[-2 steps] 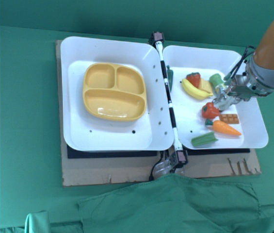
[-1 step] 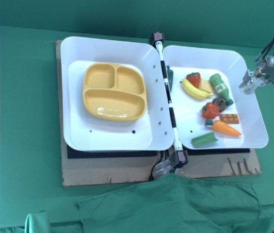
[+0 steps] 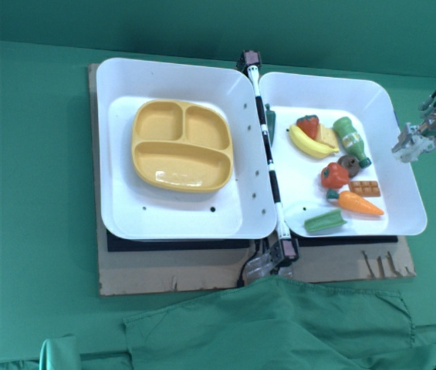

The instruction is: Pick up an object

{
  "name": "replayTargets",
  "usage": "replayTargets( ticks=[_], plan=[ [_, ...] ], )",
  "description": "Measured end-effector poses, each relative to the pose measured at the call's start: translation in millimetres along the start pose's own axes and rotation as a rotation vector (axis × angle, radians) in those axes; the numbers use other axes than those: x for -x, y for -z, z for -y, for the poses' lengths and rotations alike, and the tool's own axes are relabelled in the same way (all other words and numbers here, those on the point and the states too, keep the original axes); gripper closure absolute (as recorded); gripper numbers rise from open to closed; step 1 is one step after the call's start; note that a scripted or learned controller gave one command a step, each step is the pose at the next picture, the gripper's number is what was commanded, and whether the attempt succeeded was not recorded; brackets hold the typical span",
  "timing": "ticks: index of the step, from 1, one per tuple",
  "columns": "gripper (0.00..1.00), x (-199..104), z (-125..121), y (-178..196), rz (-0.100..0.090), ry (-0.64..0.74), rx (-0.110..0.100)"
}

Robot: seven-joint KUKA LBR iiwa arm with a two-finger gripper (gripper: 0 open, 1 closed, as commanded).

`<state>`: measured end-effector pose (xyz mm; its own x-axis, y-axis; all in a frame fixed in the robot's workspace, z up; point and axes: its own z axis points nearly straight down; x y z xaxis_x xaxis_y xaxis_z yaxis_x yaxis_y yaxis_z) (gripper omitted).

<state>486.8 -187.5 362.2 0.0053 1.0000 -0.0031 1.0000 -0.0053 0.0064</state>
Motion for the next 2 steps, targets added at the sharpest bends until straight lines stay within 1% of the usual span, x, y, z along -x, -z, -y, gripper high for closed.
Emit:
replayTargets(
  ticks=[1,2],
  plan=[
    [1.00,0.1,19.7,22.3,0.001,0.001,0.001],
    [1.00,0.1,19.4,13.1,0.000,0.001,-0.003]
  ],
)
